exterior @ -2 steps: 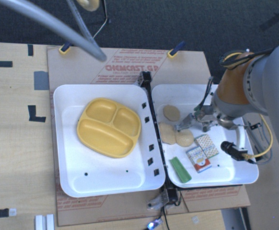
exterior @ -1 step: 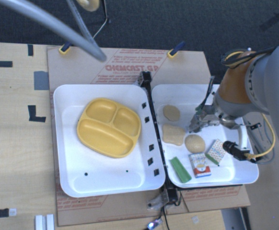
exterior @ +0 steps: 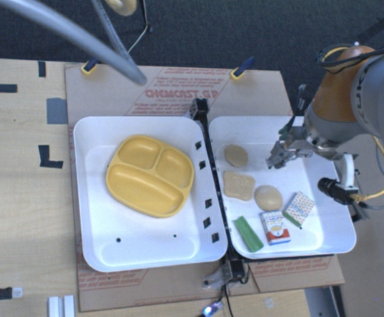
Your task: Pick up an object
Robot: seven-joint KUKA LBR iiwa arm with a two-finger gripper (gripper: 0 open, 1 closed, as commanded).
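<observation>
The right bin holds a round tan cookie-like piece, a square tan bread slice, a round tan bun, a green bar, a small red and white box and a patterned white packet. My gripper hangs over the upper right part of this bin, to the right of the round tan piece and above the bun. Nothing shows between its dark fingers.
A yellow divided plate lies in the left bin. A black divider strip runs between the bins. The arm's orange band sits over the right bin's far right edge. A grey pole crosses the upper left.
</observation>
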